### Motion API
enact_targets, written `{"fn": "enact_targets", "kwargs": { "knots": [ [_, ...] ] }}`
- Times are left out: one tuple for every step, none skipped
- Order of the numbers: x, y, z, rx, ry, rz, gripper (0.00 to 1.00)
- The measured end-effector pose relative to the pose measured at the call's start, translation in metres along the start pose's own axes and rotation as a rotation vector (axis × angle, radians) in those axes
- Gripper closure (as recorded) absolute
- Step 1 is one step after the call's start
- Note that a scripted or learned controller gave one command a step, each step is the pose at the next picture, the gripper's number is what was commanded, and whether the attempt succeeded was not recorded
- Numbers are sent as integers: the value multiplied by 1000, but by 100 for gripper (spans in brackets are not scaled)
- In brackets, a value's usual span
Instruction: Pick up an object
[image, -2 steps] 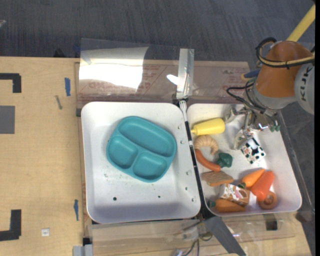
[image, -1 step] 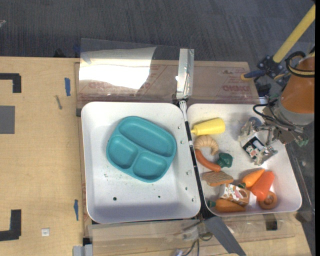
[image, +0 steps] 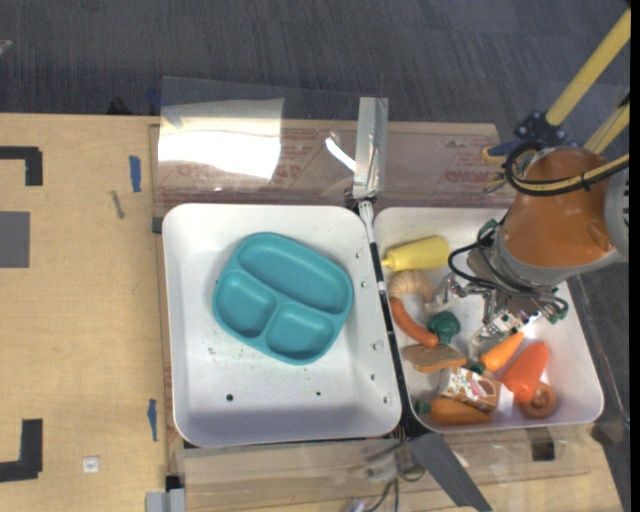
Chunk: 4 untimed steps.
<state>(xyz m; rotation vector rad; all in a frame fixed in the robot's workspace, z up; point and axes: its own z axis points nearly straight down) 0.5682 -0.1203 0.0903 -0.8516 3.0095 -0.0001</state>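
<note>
You have two white bins side by side on the bench: the left bin (image: 190, 400) and the right bin (image: 590, 395). The left one carries one teal divided plate (image: 283, 296) with three compartments, lying near the bin's middle, a little toward the far edge.

The arm (image: 555, 215) reaches in over the right bin's far right corner, its orange band uppermost. Its gripper (image: 497, 318) hangs low over the middle of that bin, just above the toys — whether its fingers are spread or pressed together, you cannot tell from here, and nothing can be seen pinched between them.

Count the toys in the right bin, big to small: one yellow piece (image: 415, 254) near the far left corner; one orange-red pepper-like piece (image: 528, 366) toward the near right; two carrots — one long one (image: 412, 324) by the left wall, one stubby one (image: 501, 350) just under the gripper; one printed packet (image: 472, 388) near the front edge; one tan shell-like piece (image: 407, 284); and one small dark-green piece (image: 444, 325) at the middle.
</note>
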Motion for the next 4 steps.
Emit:
{"fn": "enact_targets", "kwargs": {
  "knots": [
    [8, 35, -1, 10, -8, 76, 0],
    [39, 18, -4, 19, -19, 431, 0],
    [38, 21, -13, 15, -16, 428, 100],
    [-50, 44, -109, 3, -2, 331, 100]
  ]
}}
